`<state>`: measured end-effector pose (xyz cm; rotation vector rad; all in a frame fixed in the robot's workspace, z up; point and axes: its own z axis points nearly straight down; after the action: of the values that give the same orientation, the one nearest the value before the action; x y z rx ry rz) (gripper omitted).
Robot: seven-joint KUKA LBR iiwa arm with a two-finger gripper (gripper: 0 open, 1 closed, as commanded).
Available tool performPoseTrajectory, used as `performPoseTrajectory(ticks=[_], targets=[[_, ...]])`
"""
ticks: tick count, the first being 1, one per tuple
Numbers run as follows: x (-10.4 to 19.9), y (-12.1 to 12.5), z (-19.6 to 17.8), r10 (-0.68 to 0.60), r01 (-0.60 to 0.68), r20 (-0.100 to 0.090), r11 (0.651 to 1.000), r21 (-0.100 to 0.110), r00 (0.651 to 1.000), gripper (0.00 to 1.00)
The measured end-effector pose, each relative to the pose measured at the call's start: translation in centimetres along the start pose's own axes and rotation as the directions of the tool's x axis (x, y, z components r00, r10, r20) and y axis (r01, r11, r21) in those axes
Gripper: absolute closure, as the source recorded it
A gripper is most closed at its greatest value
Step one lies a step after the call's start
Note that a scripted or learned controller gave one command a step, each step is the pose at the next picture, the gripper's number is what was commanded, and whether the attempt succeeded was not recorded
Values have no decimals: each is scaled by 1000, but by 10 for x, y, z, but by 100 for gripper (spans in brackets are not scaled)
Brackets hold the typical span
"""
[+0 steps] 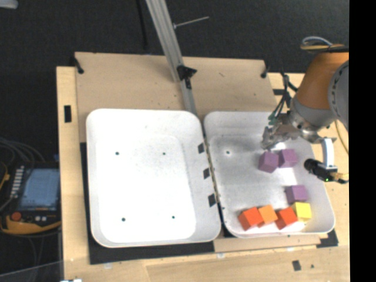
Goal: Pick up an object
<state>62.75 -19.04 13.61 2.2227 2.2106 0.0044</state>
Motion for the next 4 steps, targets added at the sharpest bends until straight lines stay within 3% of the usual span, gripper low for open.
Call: performPoseTrajectory(ticks=[3, 4], targets=[[-12, 8, -154, -8, 8, 0, 1000, -1, 1000, 100], [35, -10, -138, -10, 10, -2, 1000, 7, 1000, 100]])
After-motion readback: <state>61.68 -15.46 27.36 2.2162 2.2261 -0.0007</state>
